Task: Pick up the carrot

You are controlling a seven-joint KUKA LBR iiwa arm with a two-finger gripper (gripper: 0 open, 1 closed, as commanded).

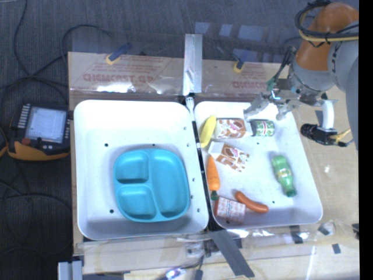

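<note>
The carrot (pixel 213 175) is an orange tapered piece lying lengthwise along the left wall of the right bin (pixel 308 174), just below a yellow banana (pixel 207 130). My gripper (pixel 270 110) hangs over the far part of the right bin, above a small green can (pixel 263 128), well to the right of and beyond the carrot. Its fingers are spread apart with nothing between them.
The right bin also holds two printed cartons (pixel 230 128) (pixel 231 157), a green bottle (pixel 282 175), an orange-red sausage (pixel 252 202) and a red packet (pixel 228 210). A blue divided plate (pixel 152 183) lies in the left bin (pixel 93 133).
</note>
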